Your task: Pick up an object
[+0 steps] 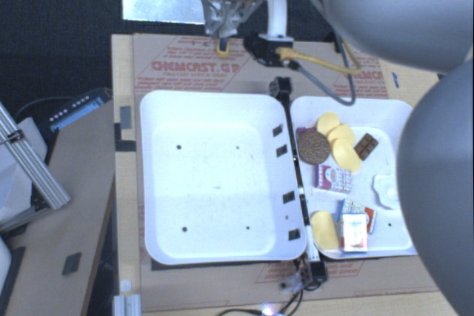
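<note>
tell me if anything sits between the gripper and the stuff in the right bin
Nothing visible blocks it. The gripper hangs beyond the left bin's far edge; the objects, such as the brown disc, lie uncovered in the right bin.

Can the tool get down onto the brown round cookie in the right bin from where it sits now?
Probably yes. The tool hangs above the bench beyond the bins, and the brown round cookie lies face up near the right bin's left wall, nothing on top. Yellow pieces crowd its right side.
</note>
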